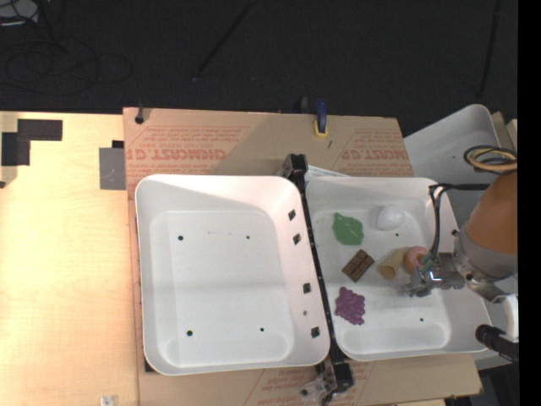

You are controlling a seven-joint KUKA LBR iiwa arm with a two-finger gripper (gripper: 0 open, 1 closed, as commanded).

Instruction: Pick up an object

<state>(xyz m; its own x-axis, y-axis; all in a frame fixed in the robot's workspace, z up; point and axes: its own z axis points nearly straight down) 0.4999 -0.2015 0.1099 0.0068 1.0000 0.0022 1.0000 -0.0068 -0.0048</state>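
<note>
- The left bin (161,227) lies well to the gripper's left, across the black divider; nothing in it plays a part in the pick.
- In the right bin (439,337), the purple bumpy object (351,305) sits down and to the left of the gripper, apart from it and flat on the floor.
- The brown chocolate-like block (358,266) lies to the gripper's left at about its own height, and the green object (347,228) is up and left of it; both rest untouched.
- The white rounded object (390,218) sits above and slightly left of the gripper, near the far wall.
- The tan piece (390,268) lies just left of the gripper, and the pink object (414,257) is right at it, seemingly touching the tool.
- The gripper (420,284) is down at the bin floor beside the pink object; how wide its jaws stand, and whether anything sits between them, I cannot tell.
- Judgement: the reach looks done, but no object is visibly lifted, so the grasp and the raise remain.
</note>
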